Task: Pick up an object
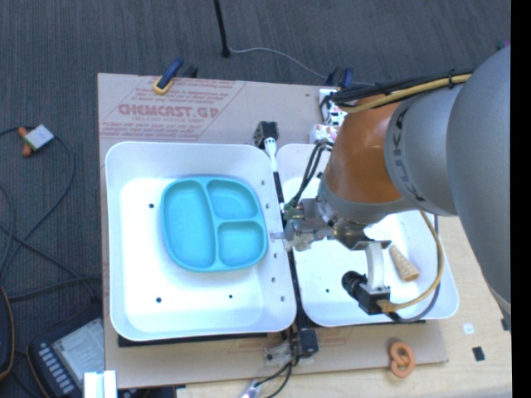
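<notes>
Two white bins sit side by side on the bench. The left bin (137,247) holds a blue divided plate (211,222), lying flat and roughly centred. The right bin (319,298) has a tan cone (404,264) lying on its side near the right wall. That cone is the only loose thing I can see in there.

The arm (373,160) comes in from the right and hangs over the right bin. The gripper (292,229) is down at that bin's left edge, right against the divide between the bins and well apart from the cone. I can't tell from here whether it's spread or closed up, too cluttered.

Outside the bins, an orange ring (401,357) lies on the board in front of the right bin. A blue-and-yellow clamp (168,75) sits on the board's far edge.
</notes>
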Robot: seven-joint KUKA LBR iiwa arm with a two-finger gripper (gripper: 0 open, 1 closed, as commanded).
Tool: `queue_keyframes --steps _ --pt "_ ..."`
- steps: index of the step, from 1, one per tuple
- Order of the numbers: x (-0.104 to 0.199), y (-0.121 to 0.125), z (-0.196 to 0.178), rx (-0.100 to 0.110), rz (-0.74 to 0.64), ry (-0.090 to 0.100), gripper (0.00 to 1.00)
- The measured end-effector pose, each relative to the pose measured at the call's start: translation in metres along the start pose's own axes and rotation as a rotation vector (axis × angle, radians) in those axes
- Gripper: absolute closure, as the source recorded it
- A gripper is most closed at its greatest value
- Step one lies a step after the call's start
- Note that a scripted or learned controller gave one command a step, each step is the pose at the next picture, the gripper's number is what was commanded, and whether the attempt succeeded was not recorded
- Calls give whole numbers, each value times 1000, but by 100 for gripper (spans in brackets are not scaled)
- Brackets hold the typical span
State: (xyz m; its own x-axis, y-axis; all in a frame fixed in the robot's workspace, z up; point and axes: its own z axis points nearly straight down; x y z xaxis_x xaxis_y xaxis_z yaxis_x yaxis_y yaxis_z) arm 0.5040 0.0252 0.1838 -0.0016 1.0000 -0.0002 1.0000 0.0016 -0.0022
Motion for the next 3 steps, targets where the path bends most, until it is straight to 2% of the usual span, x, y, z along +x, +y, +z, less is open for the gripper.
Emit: queue_keyframes --steps 1,2,3 --pt "-20 -21 0 0 1 -1 100" --pt "-46 -8 0 -1 2 0 100" --pt "-34 -21 0 0 1 0 100"
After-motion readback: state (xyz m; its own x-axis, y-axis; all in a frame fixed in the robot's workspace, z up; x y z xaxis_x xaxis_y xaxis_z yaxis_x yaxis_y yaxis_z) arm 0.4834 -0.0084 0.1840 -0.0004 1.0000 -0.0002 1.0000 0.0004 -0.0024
